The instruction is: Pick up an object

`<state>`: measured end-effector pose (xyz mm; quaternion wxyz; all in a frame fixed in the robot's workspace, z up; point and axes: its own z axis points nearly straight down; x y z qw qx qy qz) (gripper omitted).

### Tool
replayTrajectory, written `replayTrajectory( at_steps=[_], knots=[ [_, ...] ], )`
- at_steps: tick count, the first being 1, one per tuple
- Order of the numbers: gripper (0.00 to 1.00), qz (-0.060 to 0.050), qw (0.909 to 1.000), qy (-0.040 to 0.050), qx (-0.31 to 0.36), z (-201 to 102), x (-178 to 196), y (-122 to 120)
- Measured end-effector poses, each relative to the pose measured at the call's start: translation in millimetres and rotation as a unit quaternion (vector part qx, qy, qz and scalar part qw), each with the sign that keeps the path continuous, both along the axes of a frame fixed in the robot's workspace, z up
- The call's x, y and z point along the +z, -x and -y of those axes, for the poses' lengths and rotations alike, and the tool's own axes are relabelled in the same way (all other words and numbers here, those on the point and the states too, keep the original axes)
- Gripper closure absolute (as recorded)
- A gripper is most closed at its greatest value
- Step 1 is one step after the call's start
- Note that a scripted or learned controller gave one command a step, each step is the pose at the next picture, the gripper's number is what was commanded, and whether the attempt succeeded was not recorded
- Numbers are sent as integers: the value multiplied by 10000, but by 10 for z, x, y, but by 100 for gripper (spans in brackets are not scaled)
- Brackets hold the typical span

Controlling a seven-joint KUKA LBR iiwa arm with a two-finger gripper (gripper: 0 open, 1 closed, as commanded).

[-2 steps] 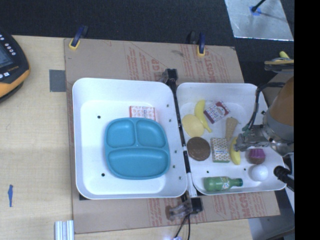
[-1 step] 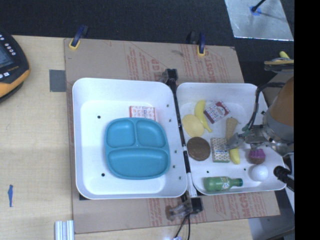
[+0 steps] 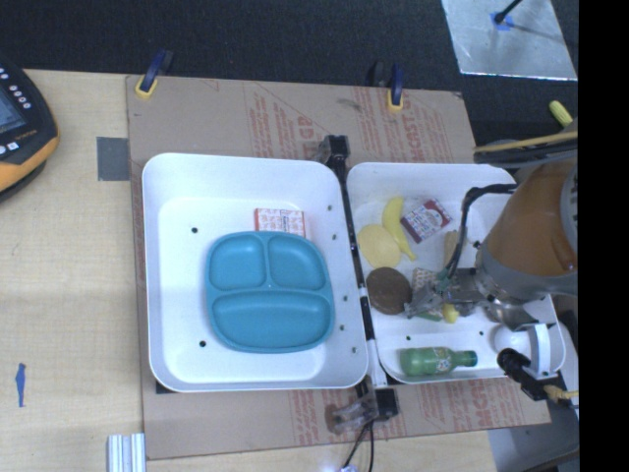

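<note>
Bench: two white bins [image 3: 157,264]. Gripper [image 3: 432,301], grip state indiscernible, is lowered beside round brown disc [image 3: 387,289]; green bottle [image 3: 436,361] is laid nearby.

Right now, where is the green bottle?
The green bottle lies on its side along the right bin's near edge, below the brown disc.

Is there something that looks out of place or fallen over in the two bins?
The green bottle lies on its side along the near wall of the right bin, not upright. In the left bin, the blue divided plate partly covers a small red-and-white packet.
</note>
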<state>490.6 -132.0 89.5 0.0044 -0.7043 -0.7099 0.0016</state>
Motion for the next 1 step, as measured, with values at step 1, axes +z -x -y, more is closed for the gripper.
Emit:
replayTrajectory(
  at_steps=[1],
  knots=[
    [0,54,10000,14,11,-379,28,-878]
  ],
)
